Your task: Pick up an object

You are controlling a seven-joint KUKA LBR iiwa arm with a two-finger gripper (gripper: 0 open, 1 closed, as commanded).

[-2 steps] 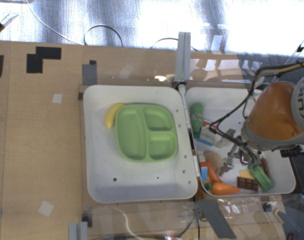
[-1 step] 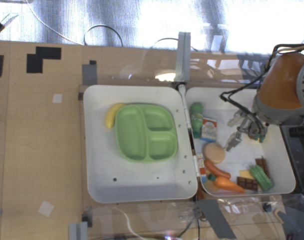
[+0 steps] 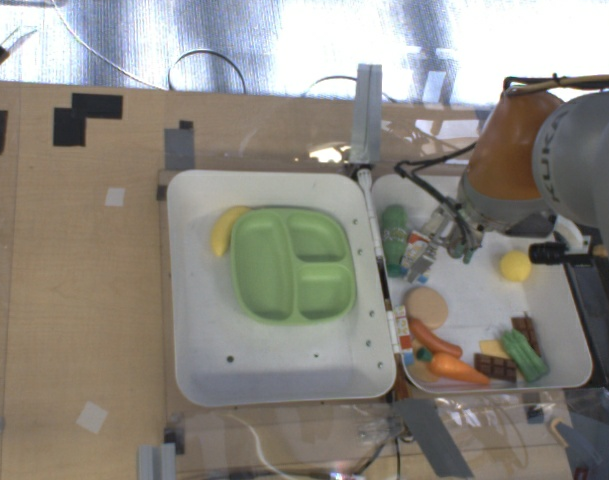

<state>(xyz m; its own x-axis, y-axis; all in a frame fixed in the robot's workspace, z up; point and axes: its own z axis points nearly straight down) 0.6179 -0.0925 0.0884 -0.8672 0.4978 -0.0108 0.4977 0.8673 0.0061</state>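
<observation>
Nearest the camera, in the front corner of the right-hand shallow white bin [image 3: 574, 368], lay two orange plastic carrots [image 3: 446, 353], brown chocolate-bar pieces [image 3: 497, 366] and a green ridged vegetable piece [image 3: 525, 354]. Just behind them sat a tan round cookie-like disc [image 3: 427, 306], and farther right a small yellow ball [image 3: 515, 266]. My tool [image 3: 424, 253] hung over the bin's left side, tilted down beside a green bottle-shaped toy [image 3: 393, 230] that lay against the dividing wall; I could not tell how wide it stood or whether it had anything. I judged myself at the approach step, with no pick made: the next move called for settling over one item, most likely the green toy or the disc, and closing squarely. In the left bin [image 3: 194, 368] a light green divided plastic plate [image 3: 290, 265] covered part of a yellow banana [image 3: 224, 231]. No writing was legible.
</observation>
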